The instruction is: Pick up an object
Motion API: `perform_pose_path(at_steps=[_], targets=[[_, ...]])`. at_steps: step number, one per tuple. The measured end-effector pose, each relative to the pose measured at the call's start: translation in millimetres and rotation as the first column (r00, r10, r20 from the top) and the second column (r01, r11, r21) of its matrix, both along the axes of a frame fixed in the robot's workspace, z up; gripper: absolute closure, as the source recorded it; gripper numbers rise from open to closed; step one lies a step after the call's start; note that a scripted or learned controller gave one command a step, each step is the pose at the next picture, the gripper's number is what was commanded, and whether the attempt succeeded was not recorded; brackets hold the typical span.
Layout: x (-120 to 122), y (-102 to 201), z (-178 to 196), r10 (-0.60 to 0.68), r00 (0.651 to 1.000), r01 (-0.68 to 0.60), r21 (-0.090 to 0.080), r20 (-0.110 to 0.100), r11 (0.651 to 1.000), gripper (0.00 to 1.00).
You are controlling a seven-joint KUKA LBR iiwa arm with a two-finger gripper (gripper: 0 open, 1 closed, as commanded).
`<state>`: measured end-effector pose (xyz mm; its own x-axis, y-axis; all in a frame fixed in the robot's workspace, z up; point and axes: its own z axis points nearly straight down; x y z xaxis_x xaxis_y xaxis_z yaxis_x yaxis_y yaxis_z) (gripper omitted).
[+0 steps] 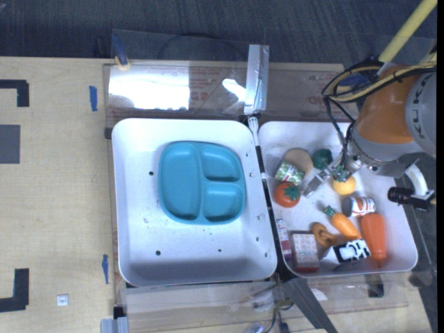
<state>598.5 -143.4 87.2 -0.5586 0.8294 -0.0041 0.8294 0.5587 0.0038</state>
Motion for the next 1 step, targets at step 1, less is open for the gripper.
perform_pose_path(at_steps=[1], targets=[[-17.2,-36.6,59.1,0.205,0.979,-0.205,-0.004,0.003,0.979,0.00]])
